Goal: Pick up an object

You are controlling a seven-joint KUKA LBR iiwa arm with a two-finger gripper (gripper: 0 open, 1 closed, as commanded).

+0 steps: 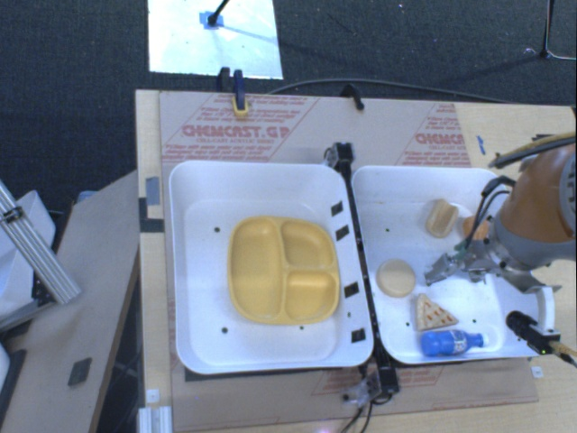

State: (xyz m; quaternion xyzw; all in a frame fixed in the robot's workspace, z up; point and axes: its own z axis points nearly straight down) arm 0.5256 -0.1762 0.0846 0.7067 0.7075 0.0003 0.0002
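Note:
The right bin [410,183] holds several small objects. A tan bread-like piece [441,216] lies near its back, a round cream disc [395,278] sits at its middle left, a triangular pizza-like slice [435,314] lies toward the front, and a blue bottle [451,342] lies on its side by the front wall. My gripper [439,271] hangs low over the middle of this bin, just right of the cream disc and above the slice. A small orange object [472,228] peeks out behind the arm's cables.
The left bin [207,188] carries a yellow compartment plate [284,269]. A black divider with clips [353,260] runs between the bins. The arm's orange band [541,197] looms over the right bin's far right side.

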